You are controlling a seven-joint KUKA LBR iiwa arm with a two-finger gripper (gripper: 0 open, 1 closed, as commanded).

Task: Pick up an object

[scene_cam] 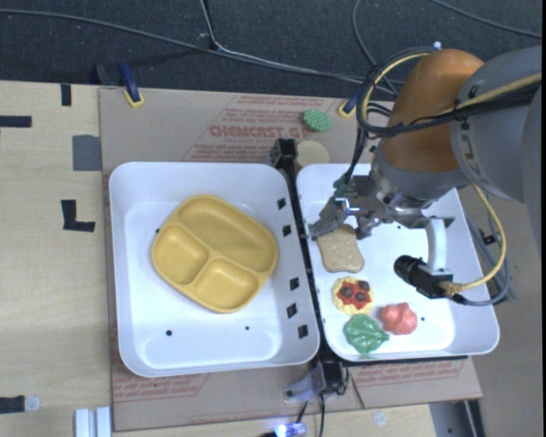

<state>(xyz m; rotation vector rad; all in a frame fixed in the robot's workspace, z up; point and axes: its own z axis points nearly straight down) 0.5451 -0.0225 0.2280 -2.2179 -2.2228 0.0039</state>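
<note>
While the two-finger gripper, fingers spread, hovers just above the flat tan bread-slice toy, nothing is pinched; grasp and lift remain.

We see a light wooden surface with some black tape marks and a grey patch on its left part. A sheet of brown cardboard with red printing lies on it. Behind the surface there is a dark carpet floor, and thin cables run across it. The light is even and soft.
</note>
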